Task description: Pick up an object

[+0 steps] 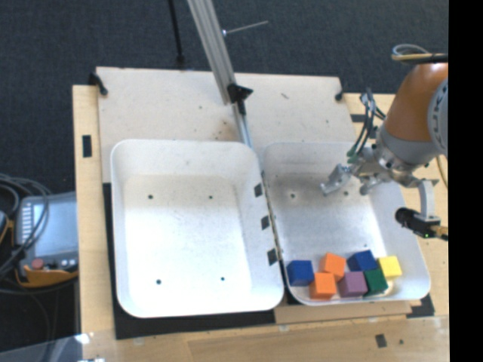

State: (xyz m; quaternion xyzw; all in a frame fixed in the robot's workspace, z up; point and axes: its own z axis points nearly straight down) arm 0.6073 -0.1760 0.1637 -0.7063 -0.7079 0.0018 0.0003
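Two shallow white bins are sitting side by side on a pale wooden bench [87,202], both w/ rounded corners, matte plastic-looking walls and a faintly speckled floor. The left bin [121,225] is showing a few small dark dots on its floor. The right bin [281,202] is holding a cluster of small cubes w/ a smooth, solid-coloured finish, all crowding against its near edge toward the near-right corner.

The blue cube [300,271] is sitting at the left end of the cluster; an orange cube [324,284] is lying just beside it on the near side, w/ a second orange cube [335,263] behind that one. A purple cube [352,283] and a green cube [376,280] are continuing the near row, a darker blue cube [363,260] is sitting behind them, and the yellow cube [390,266] is closing the right end.

The gripper [341,181] is hanging over the far half of the right bin, well apart from the cubes; its metal fingers [332,182] are carrying nothing (whether they are spread or closed I cannot tell at this res). The arm's orange band [415,111] is curving in over the bin's right edge.

A ribbed aluminium rail [211,40] is slanting across the far edge of the bench.
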